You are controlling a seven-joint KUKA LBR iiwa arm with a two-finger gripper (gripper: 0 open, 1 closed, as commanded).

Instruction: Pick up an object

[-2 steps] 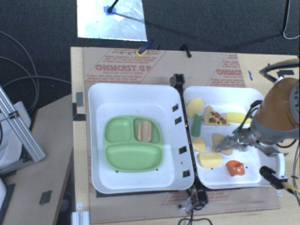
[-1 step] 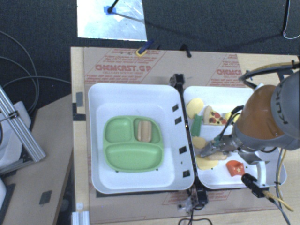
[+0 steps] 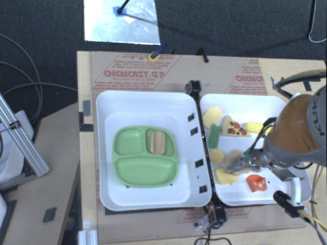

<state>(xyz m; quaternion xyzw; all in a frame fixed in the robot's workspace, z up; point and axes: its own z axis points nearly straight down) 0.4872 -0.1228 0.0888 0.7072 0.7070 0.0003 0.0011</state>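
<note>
Camera view shows two white bins: left bin (image 3: 110,116) holds one green divided plate (image 3: 145,155). Gripper (image 3: 236,165), fingers narrowly apart, touches toy food (image 3: 223,175) in right bin (image 3: 271,102). Cardboard (image 3: 134,73) reads "CHEMCAST GP" twice.

The arm (image 3: 301,131) is cut off by the right edge and hides part of the right bin (image 3: 240,100). The gripper (image 3: 236,165) covers part of a beige toy (image 3: 231,156), too blurred to identify.
</note>
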